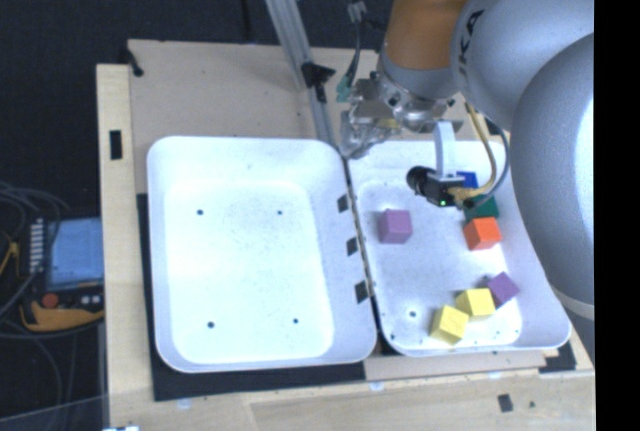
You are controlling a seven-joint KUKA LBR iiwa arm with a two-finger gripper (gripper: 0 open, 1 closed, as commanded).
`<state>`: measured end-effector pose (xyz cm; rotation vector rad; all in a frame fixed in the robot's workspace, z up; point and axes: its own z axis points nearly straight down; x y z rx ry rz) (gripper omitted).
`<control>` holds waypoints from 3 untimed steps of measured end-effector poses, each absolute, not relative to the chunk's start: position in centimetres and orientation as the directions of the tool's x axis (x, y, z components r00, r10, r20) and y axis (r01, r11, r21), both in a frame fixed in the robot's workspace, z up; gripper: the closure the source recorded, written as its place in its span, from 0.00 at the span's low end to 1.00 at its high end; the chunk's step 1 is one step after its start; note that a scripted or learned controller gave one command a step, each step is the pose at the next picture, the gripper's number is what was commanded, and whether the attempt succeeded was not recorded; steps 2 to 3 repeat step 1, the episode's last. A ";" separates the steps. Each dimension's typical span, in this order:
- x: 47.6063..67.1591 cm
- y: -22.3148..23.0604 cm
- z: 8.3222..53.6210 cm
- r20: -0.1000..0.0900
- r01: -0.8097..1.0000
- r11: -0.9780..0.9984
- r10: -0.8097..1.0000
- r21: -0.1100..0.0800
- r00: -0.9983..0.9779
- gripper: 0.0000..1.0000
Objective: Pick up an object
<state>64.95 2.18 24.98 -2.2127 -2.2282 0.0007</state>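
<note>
Blocks are lying scattered in the right bin [540,319] beneath my arm: a purple cube [394,225] is sitting alone near the divider, an orange cube [482,233] is resting toward the far side with a green block [484,206] touching it just behind, and two yellow cubes [463,313] are sitting near the front rim beside a small purple block [503,287]. My gripper [360,134] is hanging over the bin's back left corner, well apart from every block. I am carrying nothing that I can see, and whether my gripper is released or clenched I cannot tell. Beside me, the left bin [160,219] is lying white.
</note>
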 end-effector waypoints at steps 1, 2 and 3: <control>65.7 7.3 25.2 0.001 1.000 0.005 1.000 0.001 -0.005 1.00; 65.7 7.3 25.2 0.001 1.000 0.005 1.000 0.001 -0.005 1.00; 65.7 7.3 25.2 0.001 1.000 0.005 1.000 0.001 -0.005 1.00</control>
